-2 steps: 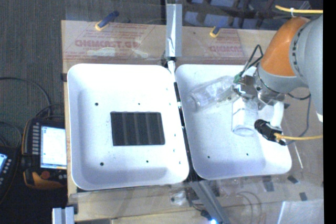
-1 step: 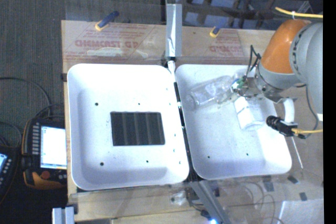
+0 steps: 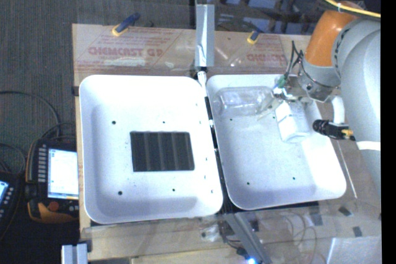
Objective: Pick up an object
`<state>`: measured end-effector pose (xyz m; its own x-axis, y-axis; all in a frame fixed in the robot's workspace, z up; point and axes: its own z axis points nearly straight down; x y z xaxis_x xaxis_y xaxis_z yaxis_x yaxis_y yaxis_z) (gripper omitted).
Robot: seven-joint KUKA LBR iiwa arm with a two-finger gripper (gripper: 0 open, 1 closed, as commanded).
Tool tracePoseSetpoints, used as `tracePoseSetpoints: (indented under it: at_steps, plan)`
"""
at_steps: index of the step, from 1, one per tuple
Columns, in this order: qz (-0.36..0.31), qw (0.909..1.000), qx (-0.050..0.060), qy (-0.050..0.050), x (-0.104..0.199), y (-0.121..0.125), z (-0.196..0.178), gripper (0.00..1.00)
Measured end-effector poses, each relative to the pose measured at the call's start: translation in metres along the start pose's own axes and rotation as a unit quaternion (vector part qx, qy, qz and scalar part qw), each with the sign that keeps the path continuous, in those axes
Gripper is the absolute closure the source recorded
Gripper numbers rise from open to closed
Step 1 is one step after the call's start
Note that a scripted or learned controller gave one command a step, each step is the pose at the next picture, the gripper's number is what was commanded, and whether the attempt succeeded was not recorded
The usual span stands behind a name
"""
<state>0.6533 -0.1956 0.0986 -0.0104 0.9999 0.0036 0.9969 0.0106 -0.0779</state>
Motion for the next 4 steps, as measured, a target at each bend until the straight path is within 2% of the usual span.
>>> tracePoseSetpoints:
  at_steps: [1,2,3,4]
  plan:
    - [-0.04,0.9992,-0.002,0.005,-0.013,0.002,0.003,0.0]
    - [-0.041,0.9991,0.008,0.004,-0.013,-0.003,-0.002,1.0]
    - [0.042,0.9991,-0.011,-0.002,-0.001,-0.018,0.005,1.0]
    - [0.08,0.9968,0.003,0.01,-0.008,-0.011,0.007,1.0]
